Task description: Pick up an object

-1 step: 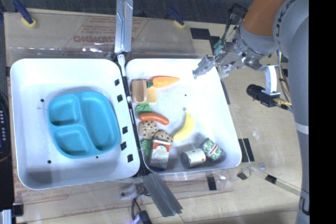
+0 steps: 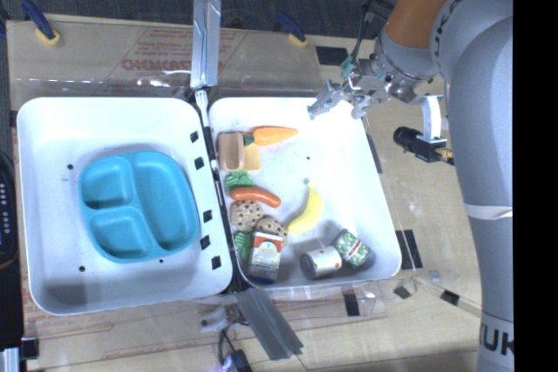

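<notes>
Camera view: the gripper (image 2: 338, 103) hangs with fingers spread and nothing between them above the far rim of the right bin (image 2: 375, 187), poised to descend; the carrot (image 2: 274, 134), likeliest target, lies just inside that rim.

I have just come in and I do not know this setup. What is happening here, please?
A grey robot arm reaches in from the right, and its gripper is above the far rim of the right bin, with nothing between its fingers. That bin holds toy food: a carrot, a banana, a sausage, cookies and small cans. The left bin holds a blue divided tray. Nothing has been picked up yet.
</notes>
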Tool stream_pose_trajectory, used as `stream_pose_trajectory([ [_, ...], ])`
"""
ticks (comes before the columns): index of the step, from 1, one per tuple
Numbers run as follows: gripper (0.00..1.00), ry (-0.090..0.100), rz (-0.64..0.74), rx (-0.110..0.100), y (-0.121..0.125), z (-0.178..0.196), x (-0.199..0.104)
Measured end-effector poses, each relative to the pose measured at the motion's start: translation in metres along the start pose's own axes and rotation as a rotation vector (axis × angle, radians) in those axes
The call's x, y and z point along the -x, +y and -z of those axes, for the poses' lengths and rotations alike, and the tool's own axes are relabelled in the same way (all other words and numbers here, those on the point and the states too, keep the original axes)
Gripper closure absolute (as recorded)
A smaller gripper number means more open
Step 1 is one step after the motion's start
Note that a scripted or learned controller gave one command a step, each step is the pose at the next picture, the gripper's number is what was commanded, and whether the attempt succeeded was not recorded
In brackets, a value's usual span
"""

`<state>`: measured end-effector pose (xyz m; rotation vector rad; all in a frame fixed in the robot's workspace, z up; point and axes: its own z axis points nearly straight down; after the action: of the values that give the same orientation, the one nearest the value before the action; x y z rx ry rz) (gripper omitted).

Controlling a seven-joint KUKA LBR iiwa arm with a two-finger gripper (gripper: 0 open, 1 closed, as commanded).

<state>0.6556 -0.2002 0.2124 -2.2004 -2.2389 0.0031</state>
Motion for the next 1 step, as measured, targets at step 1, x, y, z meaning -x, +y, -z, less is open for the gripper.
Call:
stream_pose_trajectory([
  [1,0.00,0.003,0.099,-0.006,-0.0345,-0.0895,0.0078],
])
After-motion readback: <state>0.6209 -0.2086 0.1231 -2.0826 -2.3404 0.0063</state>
